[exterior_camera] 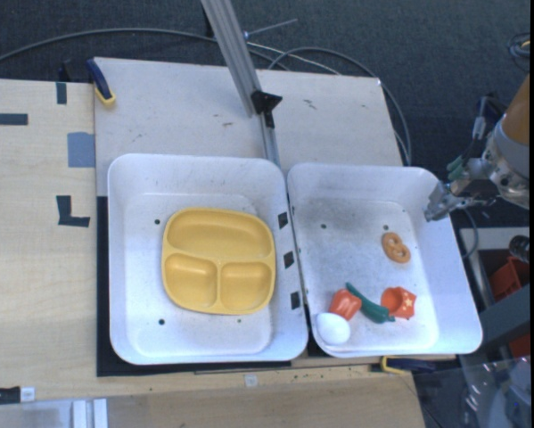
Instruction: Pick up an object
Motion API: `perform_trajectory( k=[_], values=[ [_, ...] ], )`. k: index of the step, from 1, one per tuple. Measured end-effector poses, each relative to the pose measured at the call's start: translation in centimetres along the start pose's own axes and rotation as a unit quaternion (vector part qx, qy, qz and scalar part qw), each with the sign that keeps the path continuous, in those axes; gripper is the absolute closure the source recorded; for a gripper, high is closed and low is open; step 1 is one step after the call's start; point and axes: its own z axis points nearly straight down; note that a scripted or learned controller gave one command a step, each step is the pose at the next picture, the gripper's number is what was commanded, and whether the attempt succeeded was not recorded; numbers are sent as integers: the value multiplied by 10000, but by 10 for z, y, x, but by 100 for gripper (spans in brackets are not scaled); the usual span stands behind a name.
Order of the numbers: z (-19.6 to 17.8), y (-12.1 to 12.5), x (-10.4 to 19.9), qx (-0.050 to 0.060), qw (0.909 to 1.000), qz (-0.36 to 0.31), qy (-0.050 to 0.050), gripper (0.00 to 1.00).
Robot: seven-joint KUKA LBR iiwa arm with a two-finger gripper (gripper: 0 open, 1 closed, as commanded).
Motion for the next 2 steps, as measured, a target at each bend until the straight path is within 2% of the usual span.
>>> perform_trajectory(
  k=[1,2],
  values=[
    [-1,0,0,28,10000,-2,8,100],
    [11,-10,47,43,10000,-19,17,100]
  ],
)
